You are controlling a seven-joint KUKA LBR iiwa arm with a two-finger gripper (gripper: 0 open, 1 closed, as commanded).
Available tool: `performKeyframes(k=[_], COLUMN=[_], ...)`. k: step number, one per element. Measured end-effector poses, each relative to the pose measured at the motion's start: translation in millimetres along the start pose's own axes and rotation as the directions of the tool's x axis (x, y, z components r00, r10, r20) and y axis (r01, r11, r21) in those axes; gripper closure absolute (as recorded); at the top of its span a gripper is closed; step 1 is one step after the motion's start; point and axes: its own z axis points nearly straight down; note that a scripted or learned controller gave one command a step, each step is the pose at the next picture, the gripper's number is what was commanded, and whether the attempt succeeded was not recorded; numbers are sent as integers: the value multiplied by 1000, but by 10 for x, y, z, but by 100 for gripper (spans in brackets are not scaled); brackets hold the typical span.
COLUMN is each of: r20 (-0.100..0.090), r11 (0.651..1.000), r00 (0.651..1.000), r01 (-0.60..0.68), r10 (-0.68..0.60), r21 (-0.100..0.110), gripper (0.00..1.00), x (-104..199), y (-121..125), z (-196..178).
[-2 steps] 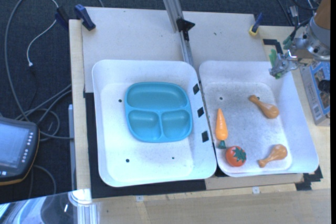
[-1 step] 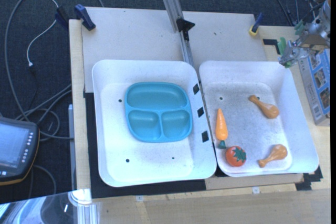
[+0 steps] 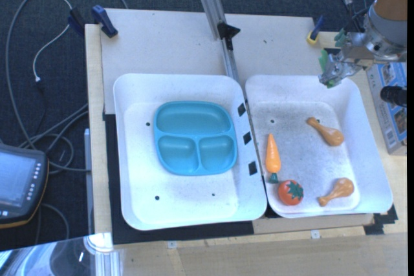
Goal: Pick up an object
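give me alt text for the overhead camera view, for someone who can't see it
A grey robot arm's pincer hovers over the top right corner of the right bin, which holds a carrot, a tomato and two chicken drumsticks. The left bin holds a blue divided plate.

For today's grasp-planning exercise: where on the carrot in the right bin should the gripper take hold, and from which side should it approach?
Grip the carrot across its thick orange middle, coming straight down from above. It lies flat, pointing up and down the camera view, tapering toward the far end, with open bin floor on its right. The divider wall sits close on its left, so that side looks tight.
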Motion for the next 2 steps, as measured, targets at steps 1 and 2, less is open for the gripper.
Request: performKeyframes(k=[1, 2], r20=[-1, -1], r11=[1000, 1000], r00=[1000, 1000], r01=[1, 2], r10=[-1, -2], r21=[-1, 1], gripper=[100, 100], x=[494, 1133], y=[30, 98], z=[-48, 26])
